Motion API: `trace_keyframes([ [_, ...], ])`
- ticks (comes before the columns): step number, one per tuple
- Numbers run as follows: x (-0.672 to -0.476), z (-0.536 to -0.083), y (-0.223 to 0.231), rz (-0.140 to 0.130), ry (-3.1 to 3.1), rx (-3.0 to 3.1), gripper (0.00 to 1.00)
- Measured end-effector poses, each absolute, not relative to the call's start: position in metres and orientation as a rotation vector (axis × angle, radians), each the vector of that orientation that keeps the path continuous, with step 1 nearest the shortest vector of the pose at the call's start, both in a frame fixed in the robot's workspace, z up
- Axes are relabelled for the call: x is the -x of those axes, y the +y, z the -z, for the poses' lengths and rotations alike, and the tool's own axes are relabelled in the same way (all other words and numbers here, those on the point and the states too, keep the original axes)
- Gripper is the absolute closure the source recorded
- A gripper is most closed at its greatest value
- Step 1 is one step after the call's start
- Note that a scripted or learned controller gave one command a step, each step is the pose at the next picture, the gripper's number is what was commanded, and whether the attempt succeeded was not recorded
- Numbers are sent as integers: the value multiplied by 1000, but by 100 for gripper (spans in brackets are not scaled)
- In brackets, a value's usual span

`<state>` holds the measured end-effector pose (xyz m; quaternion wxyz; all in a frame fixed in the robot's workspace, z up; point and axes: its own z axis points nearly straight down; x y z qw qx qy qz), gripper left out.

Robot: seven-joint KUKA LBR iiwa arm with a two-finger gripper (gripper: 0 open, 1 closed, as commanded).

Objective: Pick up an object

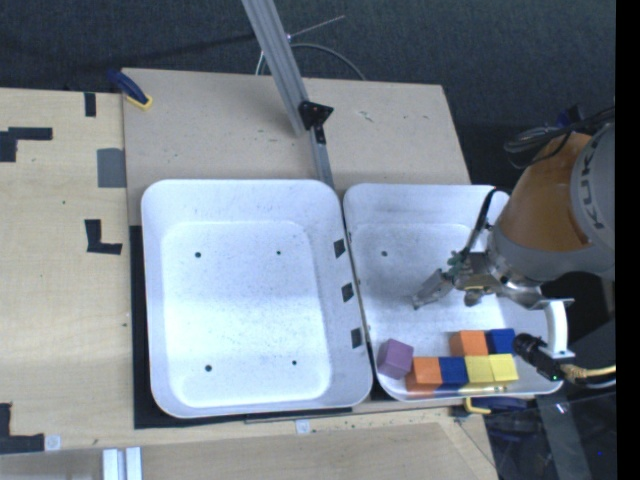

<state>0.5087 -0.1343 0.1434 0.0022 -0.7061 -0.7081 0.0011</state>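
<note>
Blocks [460, 360] lie below the arm's [545, 218] lowered jaws.

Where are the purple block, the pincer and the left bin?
purple block [396, 356]: camera view, its top face.
pincer [428, 295]: camera view, between its tips.
left bin [152, 208]: camera view, its rim's far left corner.

No text, label, brand, number or sign can be read here. The arm [560, 208] shows dark marks on its grey casing at the right edge, above and right of the gripper [432, 290], but they are cut off and cannot be made out.
</note>
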Motion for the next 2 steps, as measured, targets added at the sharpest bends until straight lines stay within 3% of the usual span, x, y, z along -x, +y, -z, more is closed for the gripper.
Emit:
trace_keyframes([
  [1,-529,-89,-99,-4,-2223,2216,0],
  [2,-484,-91,-92,-6,-2217,2218,0],
])
